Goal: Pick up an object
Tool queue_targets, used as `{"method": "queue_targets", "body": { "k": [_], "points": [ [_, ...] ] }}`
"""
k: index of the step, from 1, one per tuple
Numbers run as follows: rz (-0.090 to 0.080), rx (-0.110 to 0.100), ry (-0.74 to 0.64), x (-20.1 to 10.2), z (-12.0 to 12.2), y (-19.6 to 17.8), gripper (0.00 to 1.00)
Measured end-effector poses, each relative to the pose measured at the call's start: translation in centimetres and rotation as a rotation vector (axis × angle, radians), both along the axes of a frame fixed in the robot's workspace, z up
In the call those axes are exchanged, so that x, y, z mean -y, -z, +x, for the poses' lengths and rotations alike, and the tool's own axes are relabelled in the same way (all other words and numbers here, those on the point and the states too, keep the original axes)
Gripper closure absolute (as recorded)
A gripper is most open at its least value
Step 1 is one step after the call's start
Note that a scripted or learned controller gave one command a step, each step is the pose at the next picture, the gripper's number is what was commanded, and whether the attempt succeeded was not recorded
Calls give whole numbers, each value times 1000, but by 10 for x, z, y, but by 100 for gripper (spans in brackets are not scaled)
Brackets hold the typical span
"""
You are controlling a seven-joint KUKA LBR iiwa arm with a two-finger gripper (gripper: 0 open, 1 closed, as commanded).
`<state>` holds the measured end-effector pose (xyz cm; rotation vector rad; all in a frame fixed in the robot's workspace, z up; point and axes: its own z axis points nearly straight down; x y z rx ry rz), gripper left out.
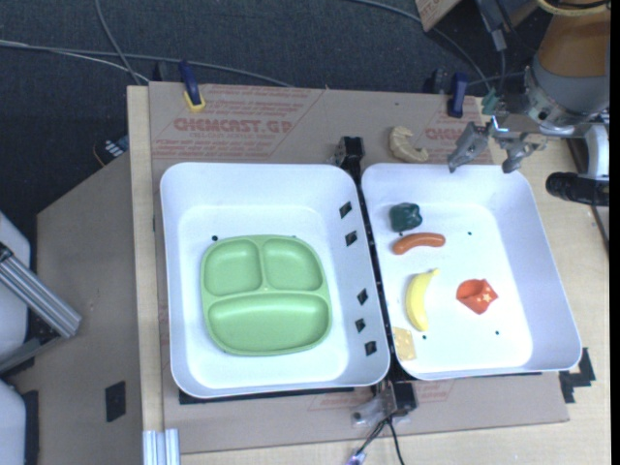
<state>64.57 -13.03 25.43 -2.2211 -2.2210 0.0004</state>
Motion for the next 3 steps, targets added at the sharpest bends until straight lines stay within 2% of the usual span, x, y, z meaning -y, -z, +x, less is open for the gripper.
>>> {"method": "queue_targets", "body": {
  "k": [1, 3],
  "points": [
    [2, -7, 0, -2, -2, 63, 0],
    [2, -6, 0, 6, 0, 173, 0]
  ]
}}
